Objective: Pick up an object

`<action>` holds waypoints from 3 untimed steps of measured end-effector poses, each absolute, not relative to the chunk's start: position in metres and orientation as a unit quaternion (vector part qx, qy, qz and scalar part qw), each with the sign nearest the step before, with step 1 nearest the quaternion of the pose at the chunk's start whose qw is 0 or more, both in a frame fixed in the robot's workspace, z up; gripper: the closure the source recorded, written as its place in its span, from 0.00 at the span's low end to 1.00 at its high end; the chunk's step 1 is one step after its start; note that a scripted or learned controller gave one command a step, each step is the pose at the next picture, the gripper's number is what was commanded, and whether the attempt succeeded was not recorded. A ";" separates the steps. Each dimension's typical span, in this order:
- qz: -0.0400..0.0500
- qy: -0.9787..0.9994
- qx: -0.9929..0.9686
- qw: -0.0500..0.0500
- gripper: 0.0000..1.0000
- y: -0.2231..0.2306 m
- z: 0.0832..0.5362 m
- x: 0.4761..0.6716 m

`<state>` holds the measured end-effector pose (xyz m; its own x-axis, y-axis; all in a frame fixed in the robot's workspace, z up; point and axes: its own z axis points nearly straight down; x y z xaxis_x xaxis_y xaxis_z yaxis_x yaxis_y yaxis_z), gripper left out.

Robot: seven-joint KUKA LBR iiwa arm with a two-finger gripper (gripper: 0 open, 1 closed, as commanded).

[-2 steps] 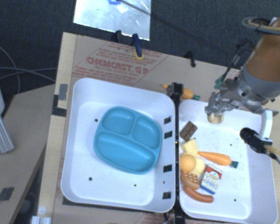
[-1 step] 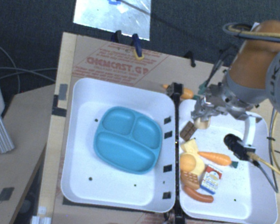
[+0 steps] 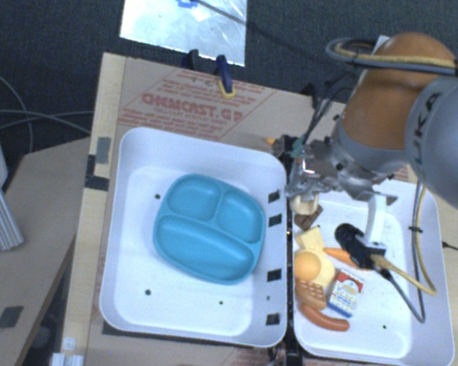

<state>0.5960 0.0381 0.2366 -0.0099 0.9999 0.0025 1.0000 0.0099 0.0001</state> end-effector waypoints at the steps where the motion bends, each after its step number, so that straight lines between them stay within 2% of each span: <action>1: 0.000 -0.710 -0.705 0.001 1.00 0.069 0.217 0.582; 2: -0.001 -0.710 -0.705 0.000 1.00 0.084 0.223 0.583; 3: 0.000 -0.707 -0.707 0.000 1.00 0.076 0.216 0.585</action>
